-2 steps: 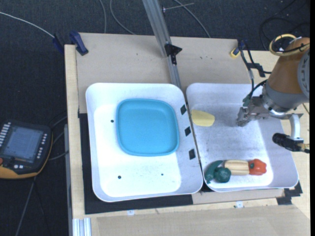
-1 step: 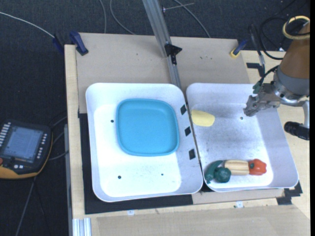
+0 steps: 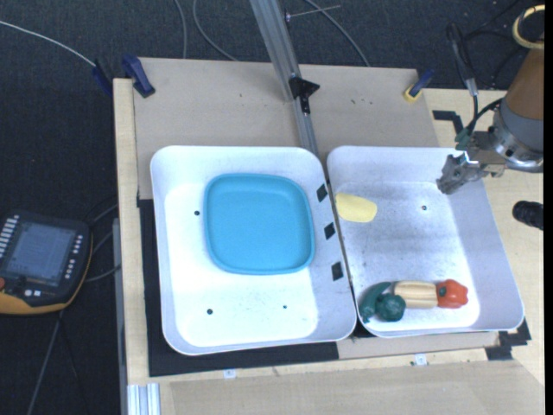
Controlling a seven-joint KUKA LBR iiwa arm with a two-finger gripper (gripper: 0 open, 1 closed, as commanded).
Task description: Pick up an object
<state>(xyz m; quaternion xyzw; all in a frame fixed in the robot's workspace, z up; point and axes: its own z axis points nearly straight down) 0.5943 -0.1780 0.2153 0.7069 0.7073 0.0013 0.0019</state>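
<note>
In the right bin (image 3: 484, 232) a yellow lemon-shaped piece (image 3: 355, 207) lies near the left wall. Along the bin's front edge sit a dark green round object (image 3: 382, 304), a tan cylinder (image 3: 416, 295) and a red object (image 3: 452, 293), lined up and touching. My gripper (image 3: 453, 176) hangs over the bin's upper right corner, well away from all of them, with nothing visible between its fingers.
The left bin (image 3: 173, 292) holds a blue square plate (image 3: 258, 223). A metal pole (image 3: 276, 33) runs from the top down to the gap between the bins. A handheld pendant (image 3: 39, 258) lies on the floor at left. Cables loop over the floor behind the bench.
</note>
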